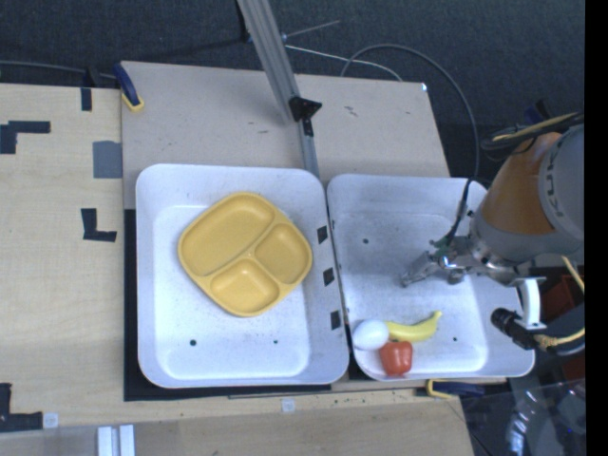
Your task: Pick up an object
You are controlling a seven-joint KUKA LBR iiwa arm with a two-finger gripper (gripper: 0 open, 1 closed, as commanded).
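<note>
Pale wood covers the bench, marked with short strips of dark tape, and a tan board lies under the two white bins. Dark carpet-like floor shows along the top, crossed by thin cables and a slanting metal rail. No brand, label or readable writing can be made out.

In the left bin sits a yellow three-compartment tray, turned at an angle. The right bin holds three small things crowded at its near edge: a white egg-like ball, a yellow banana just beside it, and a red pepper-like piece touching below them.

The grey arm with its orange band reaches in from the right, its gripper low over the right bin's middle, apart from the three things, nothing between it. Whether it is released or clenched cannot be told.
</note>
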